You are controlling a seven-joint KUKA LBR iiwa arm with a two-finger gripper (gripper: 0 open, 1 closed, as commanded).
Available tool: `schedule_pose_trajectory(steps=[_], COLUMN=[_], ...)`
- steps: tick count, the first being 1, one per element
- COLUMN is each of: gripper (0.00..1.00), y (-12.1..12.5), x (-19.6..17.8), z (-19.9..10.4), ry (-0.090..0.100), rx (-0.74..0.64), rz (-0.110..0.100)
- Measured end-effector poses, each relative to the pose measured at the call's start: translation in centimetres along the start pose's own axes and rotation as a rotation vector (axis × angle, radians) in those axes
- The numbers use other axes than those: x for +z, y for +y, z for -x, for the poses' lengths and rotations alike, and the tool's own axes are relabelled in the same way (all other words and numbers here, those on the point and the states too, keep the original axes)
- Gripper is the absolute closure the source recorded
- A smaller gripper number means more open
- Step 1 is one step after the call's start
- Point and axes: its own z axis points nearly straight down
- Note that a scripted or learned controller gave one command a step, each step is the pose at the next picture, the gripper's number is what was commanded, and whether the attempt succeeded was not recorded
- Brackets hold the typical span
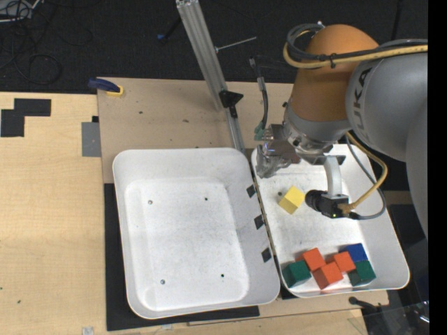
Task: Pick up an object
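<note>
My gripper [269,165] hangs over the far left part of the right bin [391,253], close to the divider between the bins. Just in front of it and to the right, a yellow block [292,199] lies on the bin floor, apart from the gripper. Several more blocks cluster at the bin's near end: an orange one [313,258], another orange one [343,262], a blue one [357,251] and two green ones [297,273] [362,276]. Nothing shows between the fingers.
The left bin [181,229] lies beside the right one. A slanted metal rail [209,68] rises behind the bins. Cables and a black fitting [328,204] hang off the wrist over the right bin. The wooden bench [49,208] extends to the left.
</note>
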Motion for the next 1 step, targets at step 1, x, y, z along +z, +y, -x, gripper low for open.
schedule_pose_trajectory(steps=[1], gripper=[1.0], y=[-0.54], x=[0.5], z=[-5.64], ry=[0.0], rx=[0.0], rz=[-0.001])
